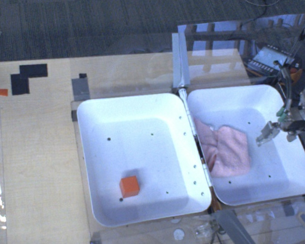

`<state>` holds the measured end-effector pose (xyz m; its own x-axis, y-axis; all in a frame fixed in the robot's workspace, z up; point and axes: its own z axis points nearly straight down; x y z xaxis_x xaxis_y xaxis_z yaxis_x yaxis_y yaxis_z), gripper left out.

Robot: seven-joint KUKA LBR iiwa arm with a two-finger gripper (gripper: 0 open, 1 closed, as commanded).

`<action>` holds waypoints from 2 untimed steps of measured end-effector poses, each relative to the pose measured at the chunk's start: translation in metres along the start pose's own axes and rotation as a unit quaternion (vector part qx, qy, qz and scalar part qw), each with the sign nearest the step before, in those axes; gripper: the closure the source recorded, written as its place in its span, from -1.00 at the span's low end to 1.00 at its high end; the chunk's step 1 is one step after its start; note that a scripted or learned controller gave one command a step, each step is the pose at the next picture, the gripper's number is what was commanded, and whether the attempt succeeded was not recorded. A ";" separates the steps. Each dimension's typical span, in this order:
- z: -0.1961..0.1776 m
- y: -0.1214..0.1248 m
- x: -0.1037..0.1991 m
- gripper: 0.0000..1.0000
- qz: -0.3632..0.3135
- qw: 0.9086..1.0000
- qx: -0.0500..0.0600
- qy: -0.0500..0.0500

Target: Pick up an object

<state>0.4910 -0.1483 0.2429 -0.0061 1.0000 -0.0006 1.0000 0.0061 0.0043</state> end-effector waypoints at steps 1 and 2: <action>0.144 0.020 0.024 -1.00 0.004 1.000 -0.006 -0.001; 0.150 0.025 0.033 -1.00 -0.012 1.000 -0.009 -0.002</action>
<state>0.5166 -0.1151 0.0933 -0.0299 0.9995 -0.0056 0.9993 0.0300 0.0214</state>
